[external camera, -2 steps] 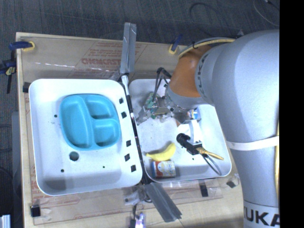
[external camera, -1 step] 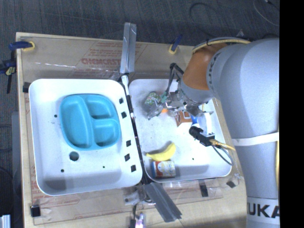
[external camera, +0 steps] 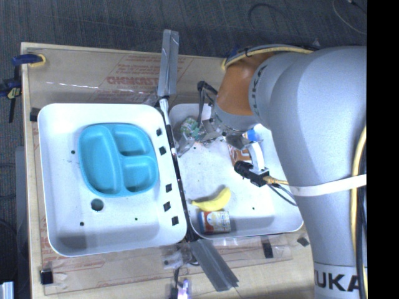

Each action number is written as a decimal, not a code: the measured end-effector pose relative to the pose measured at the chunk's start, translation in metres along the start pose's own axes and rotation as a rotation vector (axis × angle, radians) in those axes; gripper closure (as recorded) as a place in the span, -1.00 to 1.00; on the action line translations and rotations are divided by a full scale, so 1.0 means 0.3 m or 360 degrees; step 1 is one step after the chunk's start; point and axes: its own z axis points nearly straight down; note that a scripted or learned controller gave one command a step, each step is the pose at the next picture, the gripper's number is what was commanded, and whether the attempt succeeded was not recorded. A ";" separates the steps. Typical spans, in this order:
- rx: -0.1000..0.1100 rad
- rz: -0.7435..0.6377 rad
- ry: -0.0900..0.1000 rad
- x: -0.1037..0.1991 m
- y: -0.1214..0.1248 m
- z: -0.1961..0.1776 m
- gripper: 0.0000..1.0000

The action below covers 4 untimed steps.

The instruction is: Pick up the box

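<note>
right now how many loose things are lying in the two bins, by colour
blue: 1, the tray in the left bin
yellow: 1, the banana in the right bin
red and white: 1, the can in the right bin
total: 3 clearly seen; the arm hides more of the right bin

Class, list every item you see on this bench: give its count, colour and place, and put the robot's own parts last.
Bins: two, white, side by side on the bench.
Divided tray: one, blue, in the left bin.
Banana: one, yellow, right bin, near the front.
Can: one, red and white label, right bin, just in front of the banana.
Arm: one, grey with orange band, over the right bin.
Gripper: one, low at the right bin's back left corner.
</note>
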 end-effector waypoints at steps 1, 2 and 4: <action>-0.0012 0.0093 0.0028 -0.207 0.069 -0.156 -1.00; -0.0013 0.0245 0.0027 -0.335 0.043 -0.168 -1.00; -0.0064 -0.0207 0.0006 -0.249 -0.067 -0.055 -1.00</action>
